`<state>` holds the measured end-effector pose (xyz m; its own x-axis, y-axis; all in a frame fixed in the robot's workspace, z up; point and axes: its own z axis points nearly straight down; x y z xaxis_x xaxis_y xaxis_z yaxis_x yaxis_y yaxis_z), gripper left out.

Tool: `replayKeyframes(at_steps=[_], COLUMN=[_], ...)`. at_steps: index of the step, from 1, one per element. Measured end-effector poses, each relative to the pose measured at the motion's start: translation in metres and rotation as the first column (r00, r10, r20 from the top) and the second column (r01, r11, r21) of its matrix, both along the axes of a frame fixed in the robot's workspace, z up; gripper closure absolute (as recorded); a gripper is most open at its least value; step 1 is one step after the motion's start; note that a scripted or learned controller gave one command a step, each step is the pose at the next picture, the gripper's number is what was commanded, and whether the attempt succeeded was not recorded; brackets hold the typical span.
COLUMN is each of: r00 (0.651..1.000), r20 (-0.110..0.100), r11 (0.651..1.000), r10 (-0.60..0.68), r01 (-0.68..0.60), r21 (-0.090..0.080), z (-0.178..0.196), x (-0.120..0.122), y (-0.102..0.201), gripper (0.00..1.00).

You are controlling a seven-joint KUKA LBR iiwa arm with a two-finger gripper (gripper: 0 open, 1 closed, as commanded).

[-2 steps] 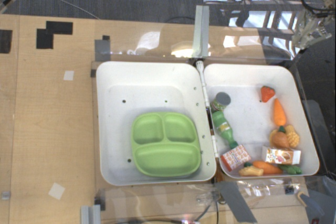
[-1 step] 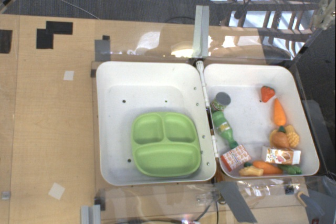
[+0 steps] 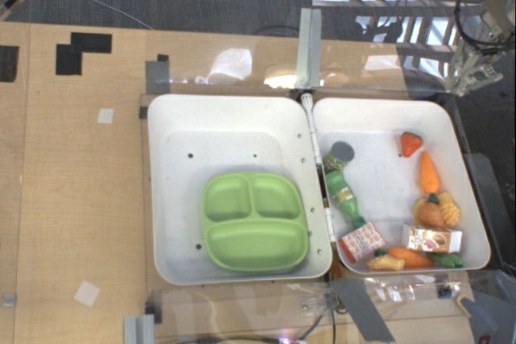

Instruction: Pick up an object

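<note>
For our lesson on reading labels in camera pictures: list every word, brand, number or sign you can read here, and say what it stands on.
No text can be read.
Small red and white box: printed pattern, too blurred to read.
White and orange carton: coloured printing, too small to read.
Green bottle: pale label, nothing legible.
Black shapes on the bench: plain blocks, not letters.

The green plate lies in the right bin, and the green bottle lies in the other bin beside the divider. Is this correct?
Not quite: the bins are swapped. In the camera view the green plate lies in the left bin, and the green bottle lies in the right bin, beside the divider.
</note>
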<state>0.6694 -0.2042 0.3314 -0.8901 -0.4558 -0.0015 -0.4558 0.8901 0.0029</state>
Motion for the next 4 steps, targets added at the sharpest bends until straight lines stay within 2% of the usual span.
replayKeyframes(at_steps=[1,2,3,4], r00=[0.999,0.982,0.969,0.917], r20=[0.011,0.018,0.003,0.018], r11=[0.999,0.982,0.969,0.917], r10=[-0.048,-0.19,-0.246,-0.399], r01=[0.048,0.19,0.246,0.399], r21=[-0.003,-0.003,-0.001,0.002], z=[-0.021,0.051,-0.047,0.024], x=[0.001,0.001,0.0,0.002], y=[0.0,-0.001,0.004,0.011], gripper=[1.0,1.0,1.0,1.0])
